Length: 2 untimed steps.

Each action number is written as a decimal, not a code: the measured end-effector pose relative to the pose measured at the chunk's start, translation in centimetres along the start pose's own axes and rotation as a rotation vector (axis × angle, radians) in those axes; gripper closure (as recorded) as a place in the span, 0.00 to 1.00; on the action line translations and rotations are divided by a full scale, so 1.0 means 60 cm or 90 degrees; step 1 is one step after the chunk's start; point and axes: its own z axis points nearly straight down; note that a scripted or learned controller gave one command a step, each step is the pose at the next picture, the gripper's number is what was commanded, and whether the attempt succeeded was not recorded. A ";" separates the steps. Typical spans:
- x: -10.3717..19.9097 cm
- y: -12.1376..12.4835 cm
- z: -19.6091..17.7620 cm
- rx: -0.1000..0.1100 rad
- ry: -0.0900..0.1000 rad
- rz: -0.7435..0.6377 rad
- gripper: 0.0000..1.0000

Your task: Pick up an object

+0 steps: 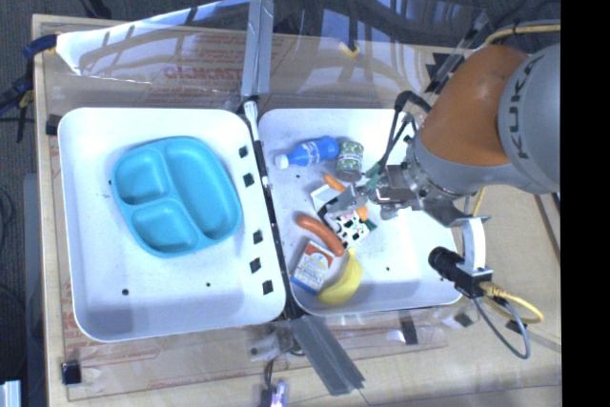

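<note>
The objects for picking lie clustered in the right bin (419, 286), in the centre-right of the frame. The gripper (357, 202) sits low over the middle of that cluster, its tip right at a black-and-white patterned item (351, 226) and a small white box (326, 196); whether the fingers are open, closed or gripping anything cannot be told from this slanted view (the metal parts blur into the clutter).

Toward the top of the bin lie a blue bottle (311, 152) and, just beside it on the right, a small greenish can (350, 155). Below the gripper an orange-red carrot-like piece (318, 233) lies slantwise, and at the bin's lower edge a yellow banana (343, 281) touches a small carton (312, 268).

The left bin (95, 300) holds a blue divided plate (176, 193). The grey arm (477, 124) with its orange band enters from the right.
</note>
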 end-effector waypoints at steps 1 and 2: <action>-0.021 0.068 0.191 -0.003 -0.001 0.126 0.00; -0.020 0.069 0.179 -0.001 -0.002 0.124 1.00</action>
